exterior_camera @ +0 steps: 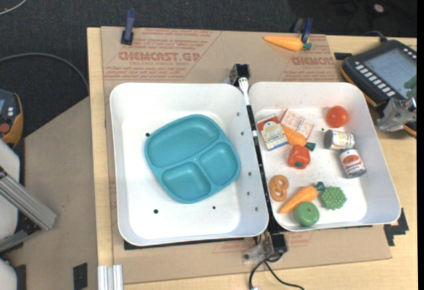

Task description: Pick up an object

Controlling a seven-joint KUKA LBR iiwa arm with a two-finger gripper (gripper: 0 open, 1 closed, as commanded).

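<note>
**Inspection: candidate objects all in right bin; jaws' state undetermined**

Objects for picking: small toy foods and packages. Noted are a red tomato, two small cans lying on their sides, two printed cartons, a red pepper, a pretzel, a large carrot, a green apple and a bumpy green vegetable.

Containers: all of the above lie in the right bin, spread from its middle to its near edge. The apple touches the large carrot's tip; the pepper sits just below the cartons. The left bin holds a teal divided plate, flat and slightly turned. Both bins rest side by side on the surface. A second carrot lies outside the bins, on the surface beyond the right bin.

Jaws: a grey mechanical part shows at the right edge, just beside the right bin's far corner. Whether it belongs to the jaws, and whether they stand open or closed, cannot be told. Every object lies loose in the bin, apart from that part.
</note>
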